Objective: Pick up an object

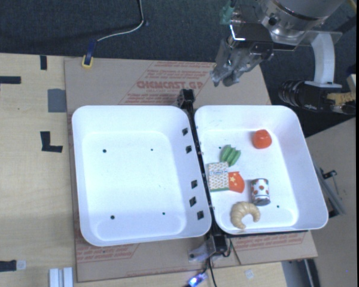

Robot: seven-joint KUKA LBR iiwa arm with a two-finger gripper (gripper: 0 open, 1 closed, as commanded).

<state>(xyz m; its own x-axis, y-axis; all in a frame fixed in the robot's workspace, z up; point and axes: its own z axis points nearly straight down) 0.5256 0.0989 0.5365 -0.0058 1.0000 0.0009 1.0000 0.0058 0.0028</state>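
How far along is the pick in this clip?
Nothing looks picked yet: the tomato, green pods, croissant and can all lie in the right bin. The gripper hangs above the bench beyond the bins, nothing visible in it. Descent, grasp and lift remain.

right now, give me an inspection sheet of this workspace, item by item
surface: cardboard sheet on a bench, bearing a left bin and a right bin side by side
job's things: all in the right bin: tomato, green pods, patterned block, red piece, spotted can, croissant
clutter: nothing seen
grippers: gripper above the cardboard beyond the bins' far edge, nothing between its fingers
cables: white cable on the dark floor, ending at a yellow clip
surroundings: black tape marks on the bench at left
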